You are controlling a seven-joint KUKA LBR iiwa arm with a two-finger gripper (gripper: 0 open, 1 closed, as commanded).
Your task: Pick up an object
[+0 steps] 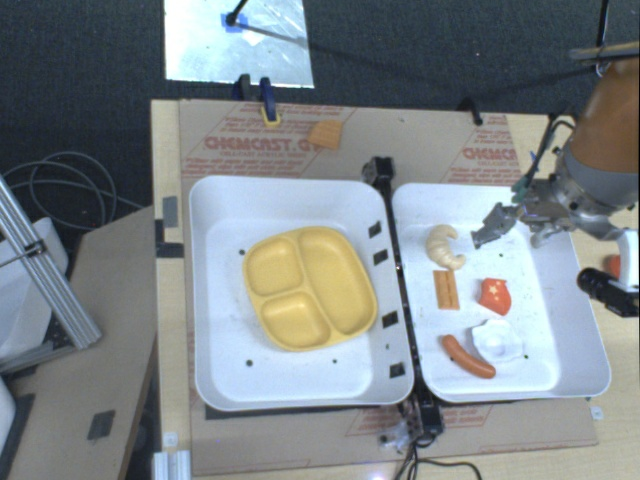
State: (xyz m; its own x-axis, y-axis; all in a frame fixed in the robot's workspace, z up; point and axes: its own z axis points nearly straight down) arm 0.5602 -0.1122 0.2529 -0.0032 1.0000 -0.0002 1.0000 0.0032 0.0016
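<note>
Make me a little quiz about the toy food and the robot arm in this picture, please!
1. True or false: the yellow divided plate lies in the left bin.
2. Which item in the right bin lies closest to the gripper?
A. the sausage
B. the croissant
C. the red piece
3. Fill in: the plate has ___ compartments.

Key: 1 true. 2 B. 3 three.
</note>
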